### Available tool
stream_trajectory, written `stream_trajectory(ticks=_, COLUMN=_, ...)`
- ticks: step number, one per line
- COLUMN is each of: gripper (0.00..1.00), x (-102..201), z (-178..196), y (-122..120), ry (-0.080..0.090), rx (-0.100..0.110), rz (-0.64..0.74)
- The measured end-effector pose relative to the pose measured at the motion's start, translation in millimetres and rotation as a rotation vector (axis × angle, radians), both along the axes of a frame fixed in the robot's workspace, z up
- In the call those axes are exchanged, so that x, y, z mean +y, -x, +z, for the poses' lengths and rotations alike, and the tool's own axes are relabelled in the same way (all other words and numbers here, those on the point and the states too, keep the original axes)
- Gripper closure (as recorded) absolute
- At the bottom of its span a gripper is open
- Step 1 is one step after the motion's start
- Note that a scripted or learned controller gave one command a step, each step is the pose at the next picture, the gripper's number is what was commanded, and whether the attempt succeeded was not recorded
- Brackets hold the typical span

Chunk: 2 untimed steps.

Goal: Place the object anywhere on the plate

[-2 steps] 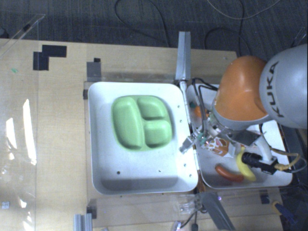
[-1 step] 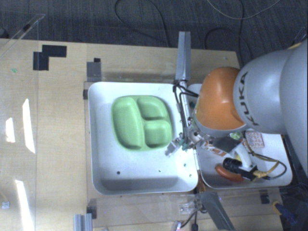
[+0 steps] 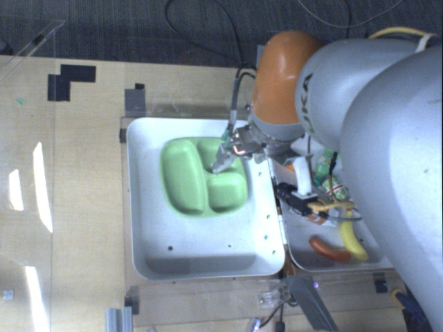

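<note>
Gripper (image 3: 225, 156) hangs over the plate (image 3: 183, 178), a glossy green divided dish with rounded compartments in the left bin (image 3: 149, 244); its finger state I cannot tell. At lower right, a smooth curved banana (image 3: 351, 241) and sausage (image 3: 329, 249) lie in the right bin (image 3: 304, 260).

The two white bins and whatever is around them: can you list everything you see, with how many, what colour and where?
Bins: two, white, side by side on the bench.
Plate: one, light green, with compartments, in the left bin.
Banana: one, yellow, in the right bin.
Sausage: one, reddish, beside the banana.
Other items: several, mixed colours, right bin, too cluttered to name.
Cables: dark, behind the bench.
Arm: one, grey with orange band.
Gripper: one, over the plate.
</note>
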<state>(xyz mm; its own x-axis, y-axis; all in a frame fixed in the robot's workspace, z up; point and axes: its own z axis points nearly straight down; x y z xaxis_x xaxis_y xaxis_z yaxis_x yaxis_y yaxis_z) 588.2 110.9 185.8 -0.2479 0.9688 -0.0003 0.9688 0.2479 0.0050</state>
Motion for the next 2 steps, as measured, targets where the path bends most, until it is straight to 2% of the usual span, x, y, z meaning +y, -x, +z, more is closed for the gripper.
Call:
stream_trajectory(ticks=1, gripper=0.00, x=31.5, z=-92.6, y=76.1, ry=-0.005, rx=-0.020, rz=0.190)
stream_trajectory(ticks=2, gripper=0.00, x=-54.1, z=-0.1, y=99.9, ry=0.002, rx=-0.003, rz=0.426)
